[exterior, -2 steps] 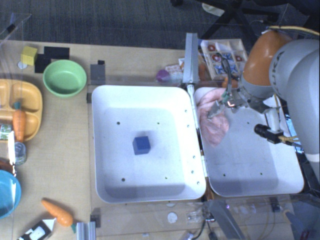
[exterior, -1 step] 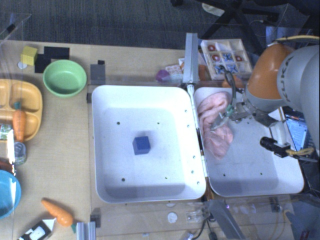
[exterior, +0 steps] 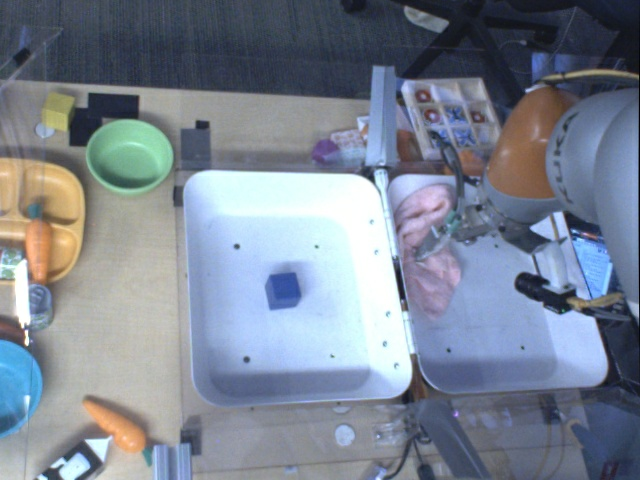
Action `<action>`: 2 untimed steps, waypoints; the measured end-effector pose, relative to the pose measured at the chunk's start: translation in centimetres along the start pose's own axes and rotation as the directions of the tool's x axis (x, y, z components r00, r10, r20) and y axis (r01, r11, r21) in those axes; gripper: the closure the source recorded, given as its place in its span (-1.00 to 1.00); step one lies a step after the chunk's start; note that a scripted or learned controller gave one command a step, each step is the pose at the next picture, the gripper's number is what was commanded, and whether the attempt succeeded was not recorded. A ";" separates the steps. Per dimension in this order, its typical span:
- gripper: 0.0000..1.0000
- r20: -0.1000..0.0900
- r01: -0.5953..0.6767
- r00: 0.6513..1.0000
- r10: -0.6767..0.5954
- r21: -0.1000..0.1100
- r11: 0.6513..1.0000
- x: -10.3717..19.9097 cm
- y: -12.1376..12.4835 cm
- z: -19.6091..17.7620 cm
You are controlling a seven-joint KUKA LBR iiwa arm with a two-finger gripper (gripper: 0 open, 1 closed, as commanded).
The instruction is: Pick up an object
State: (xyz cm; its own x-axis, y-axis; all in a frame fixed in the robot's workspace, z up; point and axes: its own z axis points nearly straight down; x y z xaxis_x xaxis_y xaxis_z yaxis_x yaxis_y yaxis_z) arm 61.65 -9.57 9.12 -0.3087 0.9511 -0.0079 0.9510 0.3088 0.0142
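I see my jaws (exterior: 432,240) low in the right bin (exterior: 520,363), directly over the pink cloth (exterior: 428,248) — whether they grip it, I cannot tell. The blue cube (exterior: 283,290) sits well left, in the other bin (exterior: 290,368).

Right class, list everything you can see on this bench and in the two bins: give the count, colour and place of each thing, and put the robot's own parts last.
White shallow bins: two, side by side, mid-bench.
Blue cube: one, in the left bin.
Pink soft crumpled thing: one, at the right bin's left side.
Green bowl: one, bench, upper left.
Yellow divided tray: one, left edge.
Orange carrots: two, one on the tray, one lower left.
Blue plate: one, lower left edge.
Yellow block: one, upper left.
Arm: one, grey with orange band, right.
Gripper: one, over the pink thing.
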 end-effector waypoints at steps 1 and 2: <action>-1.00 -0.001 0.040 0.999 -0.040 -0.003 0.999 0.1 -2.2 -0.1; -1.00 -0.017 0.222 0.975 -0.221 0.024 0.975 -2.0 4.7 0.2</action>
State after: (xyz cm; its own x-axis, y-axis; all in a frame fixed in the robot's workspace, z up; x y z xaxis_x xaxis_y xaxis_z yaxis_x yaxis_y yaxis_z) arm 66.72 -10.00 9.00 -0.5118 0.8591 0.0066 0.8590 0.5119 -0.0116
